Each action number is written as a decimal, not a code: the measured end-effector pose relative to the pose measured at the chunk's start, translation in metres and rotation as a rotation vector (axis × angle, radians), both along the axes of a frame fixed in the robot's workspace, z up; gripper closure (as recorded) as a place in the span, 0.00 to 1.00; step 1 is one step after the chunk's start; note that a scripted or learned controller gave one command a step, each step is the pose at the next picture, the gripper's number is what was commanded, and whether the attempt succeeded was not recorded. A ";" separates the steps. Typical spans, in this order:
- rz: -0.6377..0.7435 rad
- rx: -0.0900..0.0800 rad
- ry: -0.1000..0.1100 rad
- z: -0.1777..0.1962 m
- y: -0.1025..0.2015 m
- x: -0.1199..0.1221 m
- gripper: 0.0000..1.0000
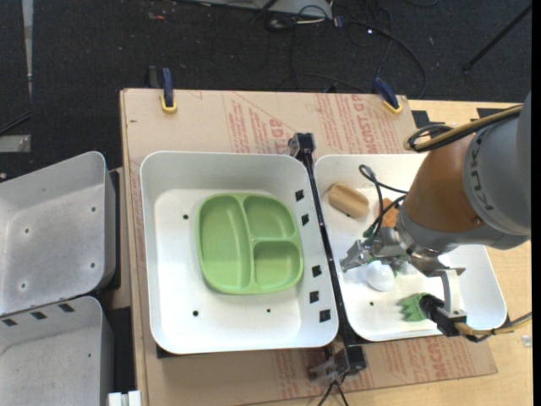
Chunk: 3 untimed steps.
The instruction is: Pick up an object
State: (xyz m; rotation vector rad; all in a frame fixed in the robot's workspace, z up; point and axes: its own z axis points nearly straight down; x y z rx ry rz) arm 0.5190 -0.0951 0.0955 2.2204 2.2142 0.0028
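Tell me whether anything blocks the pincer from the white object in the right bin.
Nothing visible does. The pincer sits directly over the white object in the right bin. The tan block and green object lie apart, off to either side.

Lab: clamped cardboard bench point(254, 117), floor cables point(397, 41).

The arm point(461, 197) hides much of the right bin point(486, 307) and part of an orange thing point(386, 204). The gripper point(372, 260) half covers a white ball point(380, 277).
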 end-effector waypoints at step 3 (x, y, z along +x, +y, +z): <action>0.004 0.002 0.003 0.097 -0.003 -0.002 1.00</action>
